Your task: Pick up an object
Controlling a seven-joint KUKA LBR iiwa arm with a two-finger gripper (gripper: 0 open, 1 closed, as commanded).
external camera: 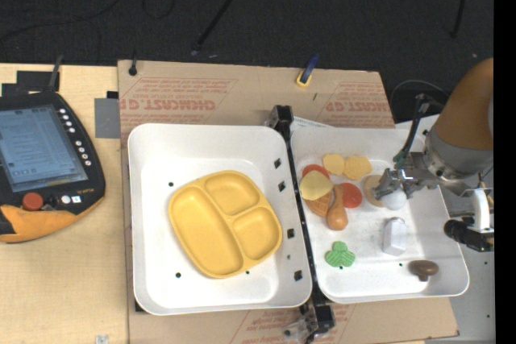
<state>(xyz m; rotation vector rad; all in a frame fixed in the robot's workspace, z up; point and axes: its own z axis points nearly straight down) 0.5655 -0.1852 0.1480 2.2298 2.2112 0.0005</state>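
Hovering low in the right bin (451,286), your gripper (393,188) sits at the 3 o'clock edge of the food pile (332,188); whether it's open or closed, I can't tell from up here. Nearest pick looks like the white piece (394,237), alone toward 6 o'clock. I'd go there rather than the crowded pile: centre over it and drop straight. Green piece (340,255) is a fair backup. Yellow plate (225,222) fills the left bin (153,270), well apart.
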